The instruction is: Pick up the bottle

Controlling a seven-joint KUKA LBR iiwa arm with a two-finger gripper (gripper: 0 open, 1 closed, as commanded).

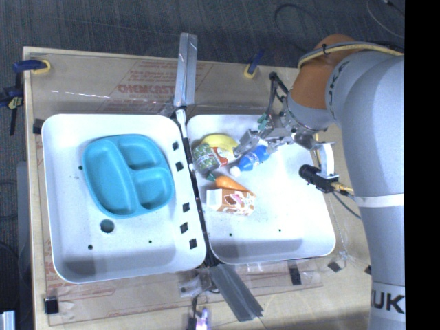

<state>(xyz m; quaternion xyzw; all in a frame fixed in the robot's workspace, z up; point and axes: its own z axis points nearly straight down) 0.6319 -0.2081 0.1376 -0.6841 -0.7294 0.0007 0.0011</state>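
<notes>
The grey arm [357,150] reaches in over the right bin [295,243], its orange band [313,81] sitting above the wrist. The gripper [253,145] hangs low over the upper part of that bin, directly above the bottle [251,159]. The bottle is a small clear one with a blue cap, lying on its side on the bin floor, and the metal fingers appear to sit just at its upper end. How far the claw is spread, and whether it has any hold on the bottle, cannot be told from this slanted view.

Taking the bottle as the landmark: a yellow banana [218,141] lies just to its upper left, close to the bin's back wall. A can with a green and red label [206,158] lies to its left, near the divider between the bins. An orange carrot [230,181] lies just below it, touching or nearly so. A small printed carton [230,201] rests farther below, beyond the carrot. Well to the left, in the left bin [69,253], sits a blue compartment tray [128,173].
</notes>
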